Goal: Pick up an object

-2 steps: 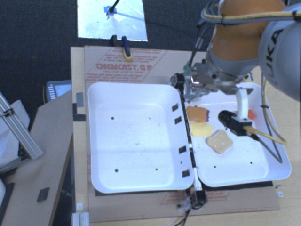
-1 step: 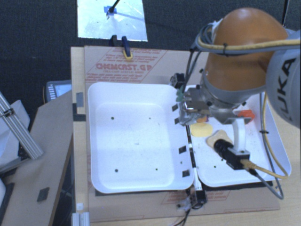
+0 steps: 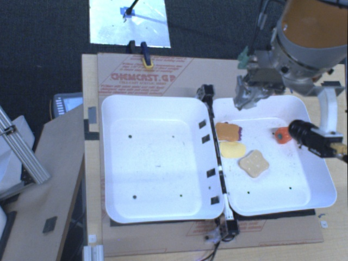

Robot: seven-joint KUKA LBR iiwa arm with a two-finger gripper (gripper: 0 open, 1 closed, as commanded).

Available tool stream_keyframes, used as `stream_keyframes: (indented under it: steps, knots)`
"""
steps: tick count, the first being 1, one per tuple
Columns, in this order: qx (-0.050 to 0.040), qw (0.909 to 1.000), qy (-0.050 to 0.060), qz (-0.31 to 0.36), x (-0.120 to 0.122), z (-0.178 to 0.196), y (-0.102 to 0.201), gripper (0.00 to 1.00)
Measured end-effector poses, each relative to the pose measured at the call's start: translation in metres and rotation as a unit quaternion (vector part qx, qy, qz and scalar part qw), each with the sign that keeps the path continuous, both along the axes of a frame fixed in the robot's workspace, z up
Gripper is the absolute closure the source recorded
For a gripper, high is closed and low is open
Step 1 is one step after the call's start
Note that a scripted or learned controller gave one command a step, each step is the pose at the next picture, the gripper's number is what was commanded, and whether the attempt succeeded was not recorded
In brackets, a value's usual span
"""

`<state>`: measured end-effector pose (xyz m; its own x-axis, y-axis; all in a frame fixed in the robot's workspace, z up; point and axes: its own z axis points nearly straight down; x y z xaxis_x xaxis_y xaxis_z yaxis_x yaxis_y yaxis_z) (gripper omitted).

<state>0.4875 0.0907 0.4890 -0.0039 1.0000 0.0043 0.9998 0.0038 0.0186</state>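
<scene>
Camera view, read from the left edge: a ribbed metal rail (image 3: 19,148) leans across the far left, beside the bench. In the upper left of the frame a shiny square sheet (image 3: 129,14) lies on the dark floor. Just below it a yellow and blue clamp (image 3: 145,56) grips the upper edge of a cardboard sheet (image 3: 144,76) with red lettering, which lies under both bins.

The left bin (image 3: 157,167) fills the lower middle of the frame, its white floor marked with a few small dark dots. A row of black clips (image 3: 209,140) runs down the seam where it meets the right bin (image 3: 272,197).

The things to be picked all lie in the right bin. Nearest the seam is a flat orange piece (image 3: 228,131) with a purple edge. Just below it is a pale yellow piece (image 3: 232,149), touching it or nearly so. Below and to the right of that lies a tan piece (image 3: 254,163) shaped like toast, close beside the yellow one. Further right, apart from these three, sits a small red-orange object (image 3: 281,135).

The gripper (image 3: 249,98) hangs over the upper rim of the right bin, above the orange piece and apart from every item. Whether it is spread or closed cannot be told from this angle. The grey arm (image 3: 310,20), with its orange band, reaches in from the upper right corner.
</scene>
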Motion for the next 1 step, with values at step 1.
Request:
stream_keyframes:
  steps: [1]
  knots:
    - [-0.0026, 0.9999, 0.014, 0.003, -0.0013, -0.1151, 0.0786, 1.00]
